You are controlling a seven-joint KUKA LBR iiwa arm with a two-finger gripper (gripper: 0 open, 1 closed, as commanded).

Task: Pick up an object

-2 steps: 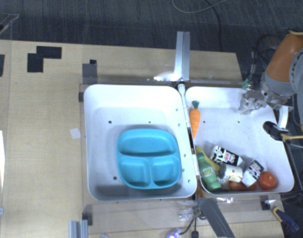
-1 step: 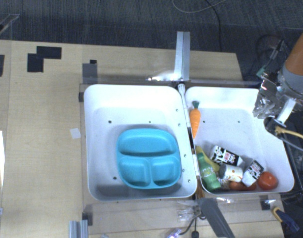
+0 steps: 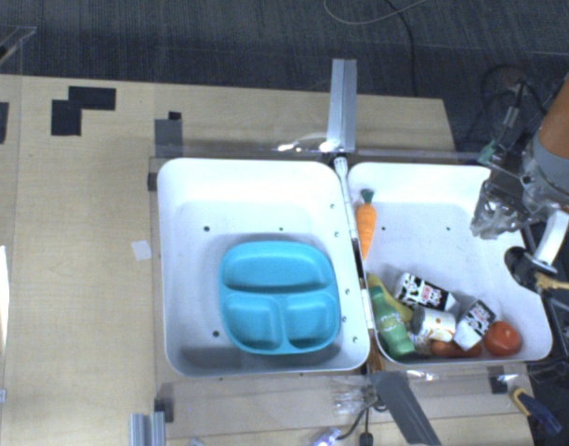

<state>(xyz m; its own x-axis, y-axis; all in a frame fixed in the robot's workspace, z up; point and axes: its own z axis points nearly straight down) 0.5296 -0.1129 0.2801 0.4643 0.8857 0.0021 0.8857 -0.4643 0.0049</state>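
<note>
Several small items crowd the right white bin's near corner; steer the gripper, jaw state unreadable, toward the lone orange carrot.

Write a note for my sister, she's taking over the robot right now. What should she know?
Gripper: over the right bin's far right side, nothing seen between its fingers; whether it is open or shut is unclear.
Things: carrot against the right bin's left wall; green bottle, black-and-white carton, small cartons and a tomato piled along its near edge. Blue divided tray lies in the left bin.
Done: nothing picked up yet.
Left: reach down, grab one object, lift it.
</note>
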